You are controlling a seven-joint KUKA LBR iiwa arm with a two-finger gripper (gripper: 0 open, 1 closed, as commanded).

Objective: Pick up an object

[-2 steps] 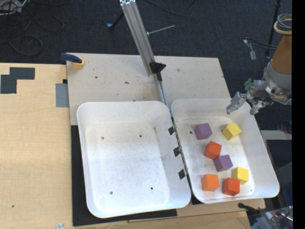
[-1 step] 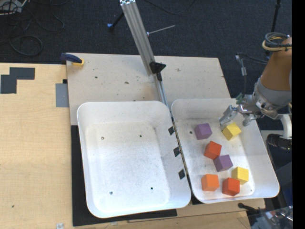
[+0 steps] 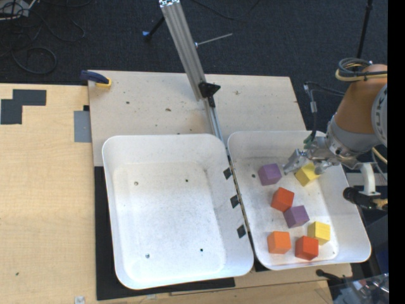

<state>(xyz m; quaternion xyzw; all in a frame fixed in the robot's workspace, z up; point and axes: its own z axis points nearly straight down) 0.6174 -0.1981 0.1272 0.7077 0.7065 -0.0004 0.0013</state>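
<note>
Two white bins sit on a pale bench. Within the right bin (image 3: 354,249), the gripper (image 3: 306,163) hovers at a yellow block (image 3: 307,175), just beside a purple block (image 3: 270,173); whether it grips cannot be told. Light, rigid, probably best pinched across flat faces.

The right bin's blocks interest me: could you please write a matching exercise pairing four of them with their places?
Things:
1. purple block
2. yellow block
3. orange block
4. red block

Places:
A. nearest the bin's front right corner, just below another yellow block
B. right at the gripper
C. front row, left of the red one
D. farthest left in the right bin, towards its back

Pairs: 1-D, 2-B, 3-C, 4-A
</note>
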